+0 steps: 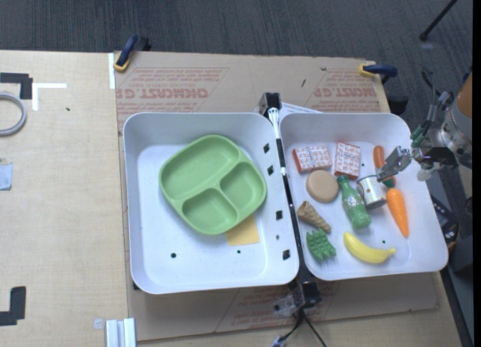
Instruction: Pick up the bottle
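Two shallow white bins sit on the tabletop; in the right bin (421, 255) the small green plastic bottle (354, 203) lies among toy food, touching a silver can (371, 190). The gripper (393, 165) hovers just beside, fingers apparently spread and holding nothing. It should shift left and close across the bottle's body, avoiding the can.

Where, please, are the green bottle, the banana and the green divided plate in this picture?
green bottle (355, 204): camera view, point on the middle of its body.
banana (368, 250): camera view, point on the middle of its curve.
green divided plate (201, 169): camera view, point on its largest compartment.
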Tool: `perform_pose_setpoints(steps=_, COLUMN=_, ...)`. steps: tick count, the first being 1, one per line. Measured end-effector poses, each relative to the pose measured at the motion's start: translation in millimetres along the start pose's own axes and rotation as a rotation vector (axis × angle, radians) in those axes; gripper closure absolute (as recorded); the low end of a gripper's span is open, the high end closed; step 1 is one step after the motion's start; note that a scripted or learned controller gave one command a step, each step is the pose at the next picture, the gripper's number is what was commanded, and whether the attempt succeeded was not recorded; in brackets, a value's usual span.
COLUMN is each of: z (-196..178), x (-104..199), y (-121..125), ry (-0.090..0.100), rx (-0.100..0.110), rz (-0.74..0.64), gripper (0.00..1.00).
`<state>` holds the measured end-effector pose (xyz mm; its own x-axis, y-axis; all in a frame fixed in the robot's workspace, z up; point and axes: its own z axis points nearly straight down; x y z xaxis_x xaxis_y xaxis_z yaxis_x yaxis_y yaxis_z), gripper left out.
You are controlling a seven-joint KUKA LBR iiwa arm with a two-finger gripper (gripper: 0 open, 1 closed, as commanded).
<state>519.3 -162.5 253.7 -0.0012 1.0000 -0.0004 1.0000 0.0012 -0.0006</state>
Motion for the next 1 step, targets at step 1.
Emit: perform_pose_setpoints(steps=1, z=149.1, x=57.7, y=23.6, ry=0.001, rx=0.001, rz=0.145, gripper=0.00)
